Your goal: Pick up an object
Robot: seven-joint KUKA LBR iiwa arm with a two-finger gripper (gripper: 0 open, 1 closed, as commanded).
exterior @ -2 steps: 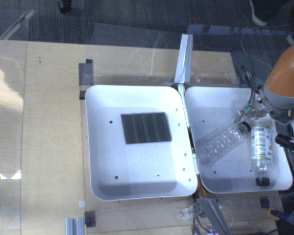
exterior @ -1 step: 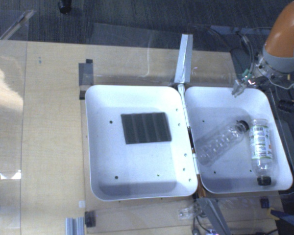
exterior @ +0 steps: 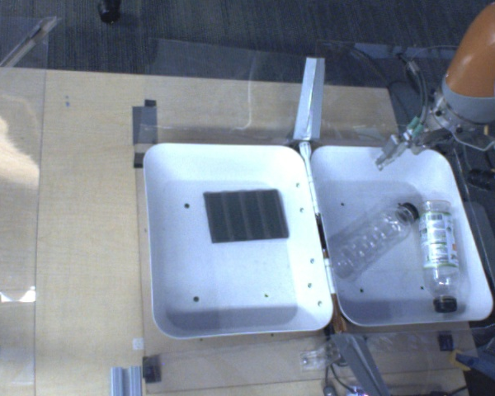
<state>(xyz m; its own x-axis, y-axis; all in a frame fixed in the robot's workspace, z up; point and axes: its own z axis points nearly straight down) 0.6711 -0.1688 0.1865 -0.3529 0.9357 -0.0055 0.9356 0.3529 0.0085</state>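
Two clear plastic bottles in right bin (exterior: 478,304): one diagonal mid-bin (exterior: 370,239), one labelled (exterior: 439,250) along right wall. Judged light, smooth, slippery, crushable; grip mid-body across width. Dark ribbed slab (exterior: 246,215) in left bin (exterior: 169,304). Tool (exterior: 393,151) above right bin's far edge, carrying nothing; whether closed, cannot tell.

The grey arm with its orange band (exterior: 477,56) enters from the upper right corner and slants down toward the left. Below the rounded orange section sits a pale grey wrist collar. From there the slim two-finger metal claw (exterior: 393,151) stretches out leftward and down, its fingertips (exterior: 383,162) close together at a thin point, gripping nothing visible.
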